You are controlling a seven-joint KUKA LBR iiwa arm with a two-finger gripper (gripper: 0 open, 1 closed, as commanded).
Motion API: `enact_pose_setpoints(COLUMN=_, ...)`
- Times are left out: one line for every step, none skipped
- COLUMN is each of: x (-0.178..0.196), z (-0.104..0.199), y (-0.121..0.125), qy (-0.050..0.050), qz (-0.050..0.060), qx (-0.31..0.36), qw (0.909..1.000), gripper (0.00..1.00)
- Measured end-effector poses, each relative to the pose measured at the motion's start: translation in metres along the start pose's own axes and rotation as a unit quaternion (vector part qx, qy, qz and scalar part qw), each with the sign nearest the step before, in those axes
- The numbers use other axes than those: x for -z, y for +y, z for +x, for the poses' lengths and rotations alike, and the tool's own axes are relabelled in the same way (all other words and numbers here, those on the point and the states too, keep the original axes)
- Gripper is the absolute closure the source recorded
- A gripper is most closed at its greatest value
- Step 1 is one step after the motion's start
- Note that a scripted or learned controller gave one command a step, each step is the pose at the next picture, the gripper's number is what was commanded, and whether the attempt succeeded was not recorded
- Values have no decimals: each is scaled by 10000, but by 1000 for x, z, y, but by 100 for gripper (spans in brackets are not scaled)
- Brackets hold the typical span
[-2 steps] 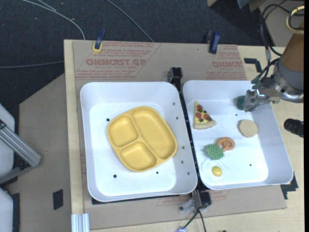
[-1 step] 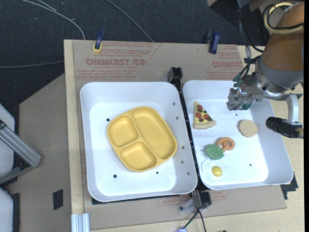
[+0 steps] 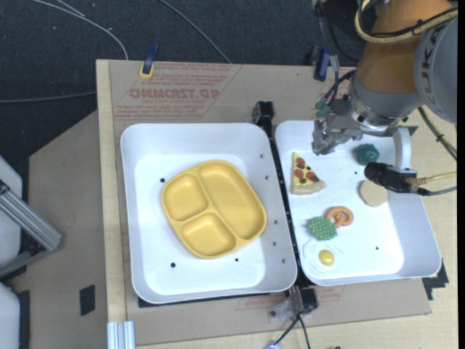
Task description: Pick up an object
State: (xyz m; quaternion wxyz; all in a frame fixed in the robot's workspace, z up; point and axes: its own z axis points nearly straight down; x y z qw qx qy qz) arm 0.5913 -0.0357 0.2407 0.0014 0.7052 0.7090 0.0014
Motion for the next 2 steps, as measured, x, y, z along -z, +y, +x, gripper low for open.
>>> enact_pose_setpoints(x=-14, z=52, y=12, qy=-1, qz=7, qx=-4, qw=10000, gripper=100)
enact_pose_setpoints(x=-5, z=100, y=25, qy=5, qz=-1, qx=-5, qw=10000, gripper=100)
